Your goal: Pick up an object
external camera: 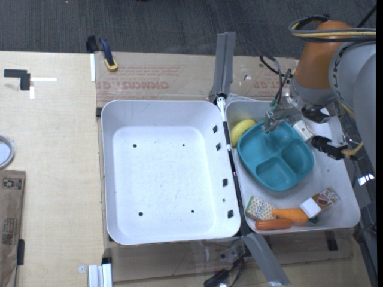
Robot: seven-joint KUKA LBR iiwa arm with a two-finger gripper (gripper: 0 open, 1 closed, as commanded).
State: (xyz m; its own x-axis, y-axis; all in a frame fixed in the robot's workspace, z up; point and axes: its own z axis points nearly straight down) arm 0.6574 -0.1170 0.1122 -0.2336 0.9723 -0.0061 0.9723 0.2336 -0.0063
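Start well left of the claw: the left bin [161,169] holds nothing you could lift, so nothing has been carried across. On the desk [48,130] behind that bin, the cardboard sheet [149,79] carries red printing, upside down from here; it cannot be read with any confidence.

Nearer, just left of the claw, a yellow object [242,128] lies tucked against the rim of the teal divided tray [278,157] in the right bin [347,211]. The claw [272,123] sits low over the tray's back rim, close to or touching it. You cannot tell from this angle how it is set or whether anything is caught in it.

In front of the claw, along the bin's near edge, lie a patterned packet [259,207], an orange carrot-like piece [290,214], a red piece [274,224] and a small carton [320,203]; its label is too small to read.

Judged so, the pick is not yet done: gripping and lifting remain.
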